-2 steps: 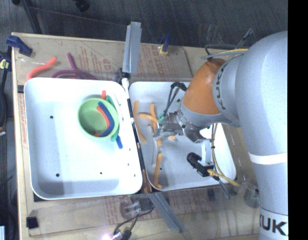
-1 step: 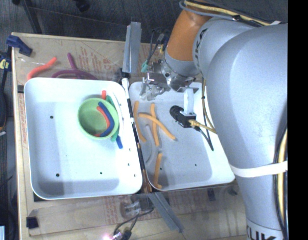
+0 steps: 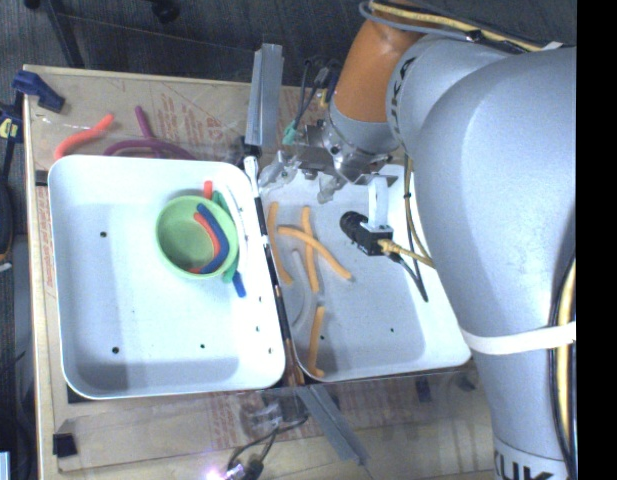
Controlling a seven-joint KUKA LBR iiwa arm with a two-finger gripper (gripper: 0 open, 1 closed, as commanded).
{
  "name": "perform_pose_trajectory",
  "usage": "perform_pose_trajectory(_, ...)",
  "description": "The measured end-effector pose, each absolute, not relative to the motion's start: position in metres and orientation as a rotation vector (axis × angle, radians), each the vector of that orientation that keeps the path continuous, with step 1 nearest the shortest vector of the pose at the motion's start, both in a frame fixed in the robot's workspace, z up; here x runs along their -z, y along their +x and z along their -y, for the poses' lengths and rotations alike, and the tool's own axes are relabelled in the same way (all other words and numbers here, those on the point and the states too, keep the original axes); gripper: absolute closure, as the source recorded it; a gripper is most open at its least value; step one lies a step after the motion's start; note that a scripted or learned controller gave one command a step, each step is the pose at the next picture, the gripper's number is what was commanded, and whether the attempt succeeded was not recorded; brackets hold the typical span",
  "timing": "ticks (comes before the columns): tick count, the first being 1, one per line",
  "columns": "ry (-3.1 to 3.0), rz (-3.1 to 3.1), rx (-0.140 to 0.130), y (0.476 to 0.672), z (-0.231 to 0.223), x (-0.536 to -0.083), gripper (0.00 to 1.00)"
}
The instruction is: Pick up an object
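Note:
Several orange sticks lie scattered in the right bin, one more orange stick near its front left corner. My gripper hangs over the far left corner of this bin, just above the topmost sticks. I see nothing held in it. In the left bin a green bowl holds curved red and blue pieces, and a small blue piece lies by its rim.
The grey arm covers the right side of the right bin. A red-orange tube and a purple tube lie on the bench behind the left bin. A grey metal bar stands behind the bins' divide.

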State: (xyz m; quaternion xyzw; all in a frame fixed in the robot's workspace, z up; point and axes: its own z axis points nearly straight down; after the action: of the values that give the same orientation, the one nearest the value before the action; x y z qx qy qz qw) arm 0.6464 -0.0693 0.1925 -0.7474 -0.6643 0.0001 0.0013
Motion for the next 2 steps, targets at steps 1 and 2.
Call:
perform_pose_trajectory(1,-2.450,1.959,-0.005,0.625,0.110,-0.116,0.00)
perform_pose_trajectory(2,-2.265,2.169,-0.004,0.621,0.147,-0.092,0.00)
